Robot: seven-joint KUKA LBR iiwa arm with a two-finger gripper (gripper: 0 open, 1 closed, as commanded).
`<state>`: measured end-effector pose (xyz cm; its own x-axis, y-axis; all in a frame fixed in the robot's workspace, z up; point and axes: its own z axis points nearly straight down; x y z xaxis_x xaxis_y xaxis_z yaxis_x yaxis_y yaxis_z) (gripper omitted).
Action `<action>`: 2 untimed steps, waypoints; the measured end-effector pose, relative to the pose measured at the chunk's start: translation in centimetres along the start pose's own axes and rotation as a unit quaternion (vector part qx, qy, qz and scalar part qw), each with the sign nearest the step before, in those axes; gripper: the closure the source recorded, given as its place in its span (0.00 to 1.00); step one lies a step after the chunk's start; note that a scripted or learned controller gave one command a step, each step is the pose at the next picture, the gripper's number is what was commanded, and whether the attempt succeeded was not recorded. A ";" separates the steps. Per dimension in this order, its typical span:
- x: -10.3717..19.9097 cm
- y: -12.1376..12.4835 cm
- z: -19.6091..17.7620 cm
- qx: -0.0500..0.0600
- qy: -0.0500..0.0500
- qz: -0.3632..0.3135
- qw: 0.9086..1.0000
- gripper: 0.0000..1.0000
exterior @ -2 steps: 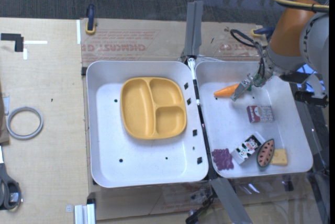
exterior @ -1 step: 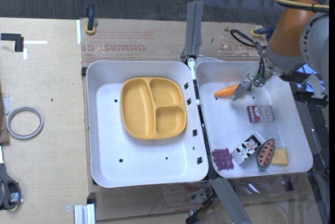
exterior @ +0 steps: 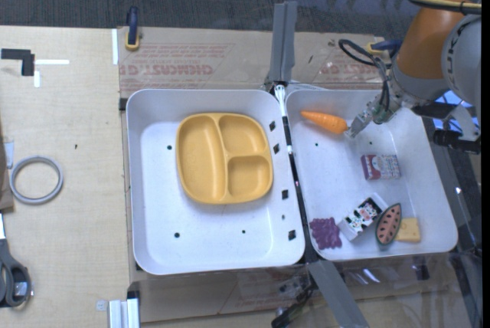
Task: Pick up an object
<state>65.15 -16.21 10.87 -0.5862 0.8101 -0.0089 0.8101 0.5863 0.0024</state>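
Tool: my tool (exterior: 358, 123) is low over the far end of the right bin (exterior: 429, 142), tilted toward the left. Honestly can't tell from my feed how it's set, too small and blurry.
Carrot: orange carrot (exterior: 325, 121) lies just left of the tool, its thick end right by the tip. Touching or not, I can't say.
Red carton: small red-and-white carton (exterior: 380, 166) sits near the tool, a bit toward me and to the right.
Near-end clutter: purple grape bunch (exterior: 325, 232), black-and-white box (exterior: 360, 218), watermelon slice (exterior: 388, 224) and cheese wedge (exterior: 409, 230) are all well away from the tool, lined up along the near wall.
Left bin: well left of the tool, the left bin (exterior: 153, 242) holds a yellow divided plate (exterior: 224, 158).
Desk: a grey tape ring (exterior: 34, 179) is way off on the desk's (exterior: 69, 112) left side.
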 end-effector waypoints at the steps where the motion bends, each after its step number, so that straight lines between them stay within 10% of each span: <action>1: 0.0 0.0 0.0 0.000 0.000 0.000 1.000 0.00; 2: 2.5 -0.8 -11.5 0.000 0.002 -0.017 1.000 0.00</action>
<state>62.95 -14.62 22.31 -0.6140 0.7893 -0.0041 0.7893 0.6140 0.0017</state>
